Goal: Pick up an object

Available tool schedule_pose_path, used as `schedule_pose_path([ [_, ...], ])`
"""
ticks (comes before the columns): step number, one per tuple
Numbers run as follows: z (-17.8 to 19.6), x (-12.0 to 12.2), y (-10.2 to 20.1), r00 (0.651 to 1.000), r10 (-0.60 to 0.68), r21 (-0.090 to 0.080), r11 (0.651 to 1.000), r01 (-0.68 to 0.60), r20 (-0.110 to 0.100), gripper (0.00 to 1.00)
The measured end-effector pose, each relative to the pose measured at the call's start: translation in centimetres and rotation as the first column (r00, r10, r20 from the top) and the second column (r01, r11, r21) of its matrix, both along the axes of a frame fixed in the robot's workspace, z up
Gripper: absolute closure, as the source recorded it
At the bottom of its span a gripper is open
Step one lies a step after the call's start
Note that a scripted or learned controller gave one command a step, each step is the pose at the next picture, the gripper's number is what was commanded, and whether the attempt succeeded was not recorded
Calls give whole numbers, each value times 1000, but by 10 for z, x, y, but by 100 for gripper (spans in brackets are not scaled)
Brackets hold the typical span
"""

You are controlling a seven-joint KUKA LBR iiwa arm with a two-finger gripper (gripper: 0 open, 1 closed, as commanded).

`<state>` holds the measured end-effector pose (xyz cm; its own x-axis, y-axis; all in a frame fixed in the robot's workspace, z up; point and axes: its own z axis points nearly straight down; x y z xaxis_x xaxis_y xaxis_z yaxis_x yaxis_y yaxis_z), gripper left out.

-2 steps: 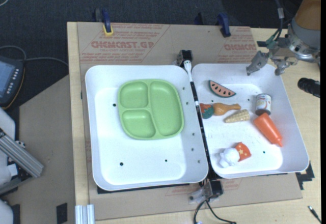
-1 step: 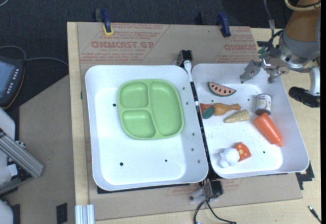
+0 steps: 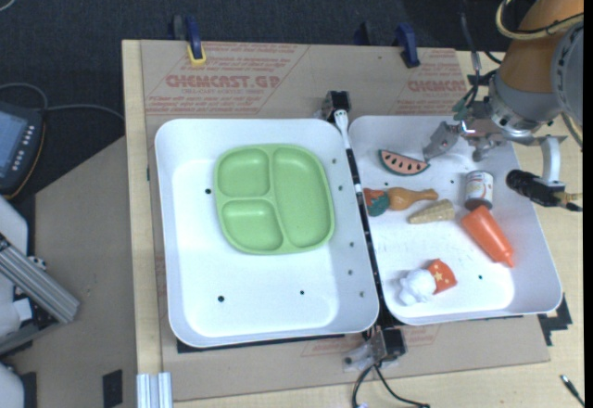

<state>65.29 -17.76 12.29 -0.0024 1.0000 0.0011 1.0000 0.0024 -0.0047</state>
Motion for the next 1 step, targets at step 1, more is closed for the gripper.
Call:
schedule_pose_path([
  [1,-40,0,1,1000,0,0,1000,0,1,0],
])
